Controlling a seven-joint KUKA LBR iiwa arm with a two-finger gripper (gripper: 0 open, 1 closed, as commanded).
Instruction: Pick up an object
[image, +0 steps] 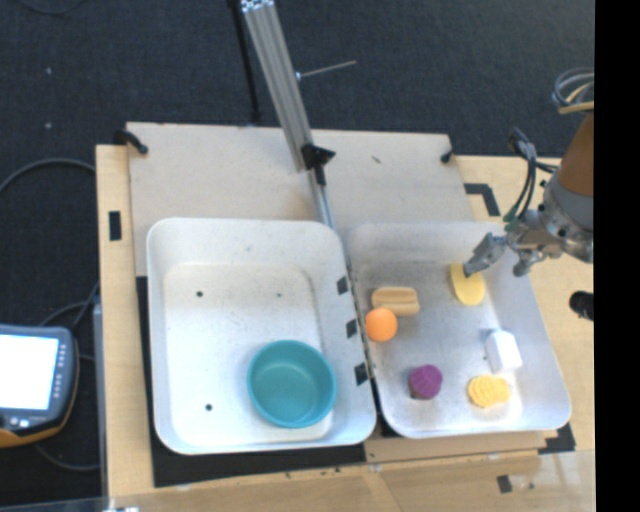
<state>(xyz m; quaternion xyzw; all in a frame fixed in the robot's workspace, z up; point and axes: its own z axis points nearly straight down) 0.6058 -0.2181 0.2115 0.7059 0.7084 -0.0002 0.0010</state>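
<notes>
The right bin (540, 330) holds several small objects: a pale yellow piece (467, 289), a tan block (395, 299), an orange ball (380, 325), a purple lump (425, 381), a white block (503, 351) and a yellow ridged piece (488, 391). My gripper (496, 265) hangs over the bin's upper right part, just above and right of the pale yellow piece. It is open, with nothing between its fingers. One fingertip (474, 263) sits close to the top edge of the yellow piece.
A teal bowl (290, 383) stands in the left bin (200, 270) near its front right corner. A slanted metal rail (285, 85) reaches down to the gap between the bins. A tablet (30, 380) lies off the bench at the left.
</notes>
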